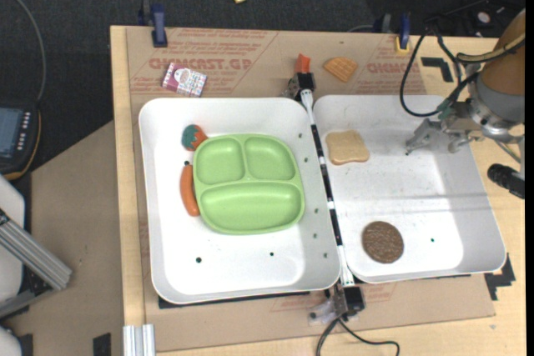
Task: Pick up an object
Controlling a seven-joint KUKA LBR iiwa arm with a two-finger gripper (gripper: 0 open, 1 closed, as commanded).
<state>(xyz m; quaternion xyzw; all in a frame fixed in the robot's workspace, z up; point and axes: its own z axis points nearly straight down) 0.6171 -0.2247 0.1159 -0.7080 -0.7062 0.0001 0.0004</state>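
Camera view looks down on two shallow white bins set side by side on a cardboard-covered bench [250, 62]. The left bin [167, 263] carries a green divided plate [248, 183] that takes up its middle; a toy hot dog [189, 189] lies along the plate's left edge, touching it, and a small round red-and-teal toy [193, 136] sits just above that, near the bin's upper left corner. The lower part of this bin is bare floor.

The right bin [450, 263] has much more open floor. A toast slice [346, 147] lies near its upper left, close to the divider between the bins, and a round brown patty [383, 242] rests near its lower left. The two are well apart.

The gripper [440, 135] hangs over the right bin's upper right area, apart from both items; whether its claw is apart or together I cannot tell.
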